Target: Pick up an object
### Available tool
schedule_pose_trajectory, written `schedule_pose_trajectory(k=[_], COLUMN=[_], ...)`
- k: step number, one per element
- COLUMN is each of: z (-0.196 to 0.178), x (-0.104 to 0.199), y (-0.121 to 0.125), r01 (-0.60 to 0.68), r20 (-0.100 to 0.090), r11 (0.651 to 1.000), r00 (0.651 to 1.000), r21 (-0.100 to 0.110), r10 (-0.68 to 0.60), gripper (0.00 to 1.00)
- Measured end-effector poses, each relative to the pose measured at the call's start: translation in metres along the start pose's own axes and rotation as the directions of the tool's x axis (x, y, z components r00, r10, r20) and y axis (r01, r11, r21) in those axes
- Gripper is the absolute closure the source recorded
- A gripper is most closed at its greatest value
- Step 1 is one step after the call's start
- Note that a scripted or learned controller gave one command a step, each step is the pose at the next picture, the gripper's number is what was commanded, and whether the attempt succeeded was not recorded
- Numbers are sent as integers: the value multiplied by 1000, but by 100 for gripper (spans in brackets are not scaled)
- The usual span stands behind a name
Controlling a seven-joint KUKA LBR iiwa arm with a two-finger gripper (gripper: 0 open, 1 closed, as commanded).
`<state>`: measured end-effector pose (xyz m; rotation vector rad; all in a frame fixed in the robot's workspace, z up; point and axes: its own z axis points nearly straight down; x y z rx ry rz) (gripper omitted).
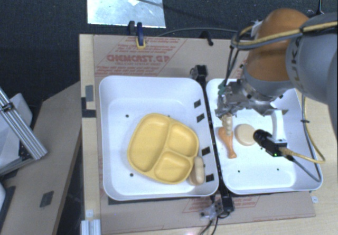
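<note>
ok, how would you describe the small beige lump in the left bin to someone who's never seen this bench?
Find the left white bin, which holds a big yellow divided tray. At the tray's lower right corner in the view, against its rim, lies the beige lump. It is small, oblong and pale, the only other thing in that bin.

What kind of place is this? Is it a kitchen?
Probably a robot testing lab, not a kitchen. A grey-and-orange robot arm reaches over a workbench, and the yellow divided plate sits in a shallow white bin, next to a second bin.
</note>
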<state>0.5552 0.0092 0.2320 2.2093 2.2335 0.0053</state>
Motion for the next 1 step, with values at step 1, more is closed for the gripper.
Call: schedule_pose_trajectory(k=[1], z=[-5], x=[56], y=[19], r01=[-1], r20=[0], r11=[1000], r00=[1000], r21=[-1], r10=[1], gripper=[100])
